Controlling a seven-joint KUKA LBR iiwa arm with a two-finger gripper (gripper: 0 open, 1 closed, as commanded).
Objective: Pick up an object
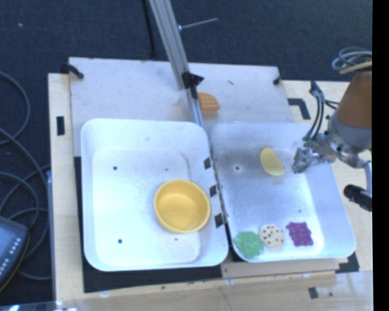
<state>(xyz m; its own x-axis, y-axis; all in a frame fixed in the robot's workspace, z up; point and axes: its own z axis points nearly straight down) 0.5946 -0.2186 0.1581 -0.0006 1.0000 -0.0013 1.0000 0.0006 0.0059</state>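
Gripper (303, 160) hovers low in the right bin (324, 238), just beside a yellow oval piece (271, 161), apparently lining up a grasp; finger spacing cannot be told, nothing visibly held.

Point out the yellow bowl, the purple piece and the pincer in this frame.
yellow bowl (181, 205), camera view, on its inner floor.
purple piece (300, 233), camera view, on its middle.
pincer (299, 162), camera view, between its fingertips.
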